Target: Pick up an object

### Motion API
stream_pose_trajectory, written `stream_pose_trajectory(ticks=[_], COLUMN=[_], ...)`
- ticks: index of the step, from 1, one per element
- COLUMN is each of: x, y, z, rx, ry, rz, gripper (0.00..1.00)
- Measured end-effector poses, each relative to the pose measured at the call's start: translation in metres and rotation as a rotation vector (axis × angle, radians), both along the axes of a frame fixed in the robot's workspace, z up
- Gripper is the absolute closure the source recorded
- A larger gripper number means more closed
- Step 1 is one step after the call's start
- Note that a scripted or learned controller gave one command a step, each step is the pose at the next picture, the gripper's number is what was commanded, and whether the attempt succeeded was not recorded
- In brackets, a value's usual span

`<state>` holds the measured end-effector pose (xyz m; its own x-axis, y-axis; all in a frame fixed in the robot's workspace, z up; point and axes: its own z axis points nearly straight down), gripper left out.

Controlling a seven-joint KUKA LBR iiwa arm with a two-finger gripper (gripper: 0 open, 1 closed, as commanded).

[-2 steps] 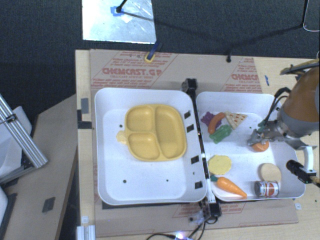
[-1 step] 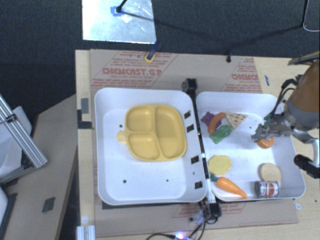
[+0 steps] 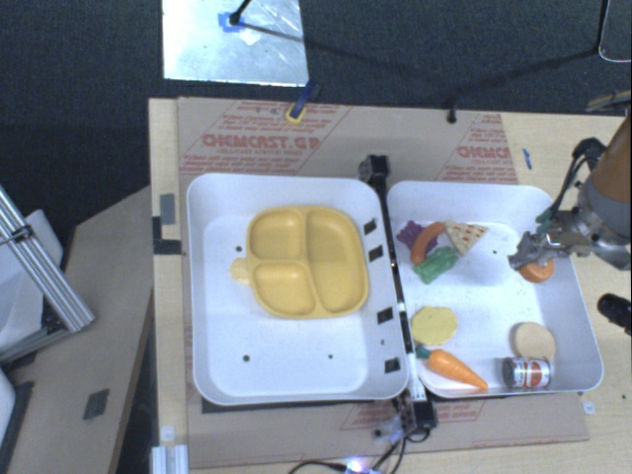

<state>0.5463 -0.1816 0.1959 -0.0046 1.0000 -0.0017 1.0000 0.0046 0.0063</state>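
Observation:
My gripper (image 3: 534,256) is low at the right side of the right bin (image 3: 590,352), directly over a small orange round object (image 3: 539,274) that it partly hides. The same bin holds a pizza slice (image 3: 466,235), a purple piece (image 3: 408,232), an orange-red pepper (image 3: 428,242) and a green piece (image 3: 436,265) near its back left. A yellow disc (image 3: 434,324), a carrot (image 3: 455,366), a red and silver can (image 3: 525,372) and a beige bun (image 3: 532,340) lie along its front.
The left bin (image 3: 212,363) holds a yellow divided plate (image 3: 301,262). A black divider (image 3: 387,265) runs between the bins. The grey arm (image 3: 607,210) comes in from the right edge. A cardboard sheet (image 3: 267,138) lies under both bins.

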Motion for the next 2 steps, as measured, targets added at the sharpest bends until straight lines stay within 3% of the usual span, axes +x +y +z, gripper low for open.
stream_pose_trajectory(ticks=[1,2], x=[0.001,0.031], y=[0.0,0.05], z=[0.03,0.039], rx=[0.0,0.003], ry=[0.001,0.001], rz=[0.0,0.006], gripper=[1.0,1.0])
